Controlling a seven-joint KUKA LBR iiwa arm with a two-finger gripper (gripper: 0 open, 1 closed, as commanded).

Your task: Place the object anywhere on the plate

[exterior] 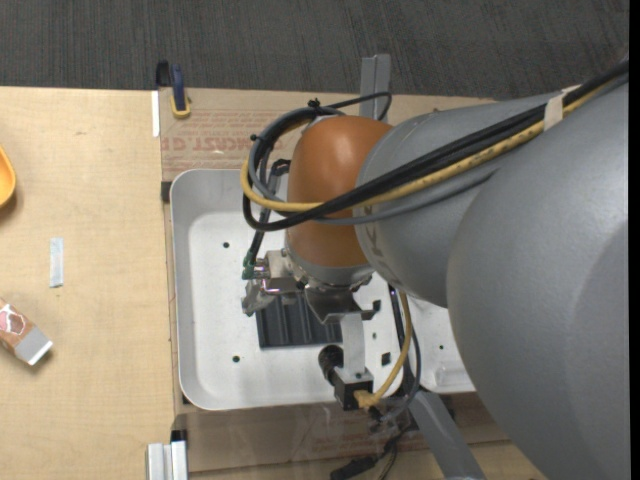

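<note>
My gripper point(287, 318) hangs low over the white bin point(205, 268), near its middle and toward the front. I see it from above as a black block under the silver wrist and the orange band point(335, 183). The arm's large grey body covers the bin's right half and whatever lies under it. The bare bin floor to the left of the gripper shows a few small dark dots.
On the wooden bench left of the bin lie a small grey strip point(56, 263), a red-and-white packet point(22, 334) and an orange item point(4, 178) at the frame's edge. A blue clamp point(176, 85) sits at the bin's far left corner. Yellow and black cables point(262, 193) loop around the wrist.
</note>
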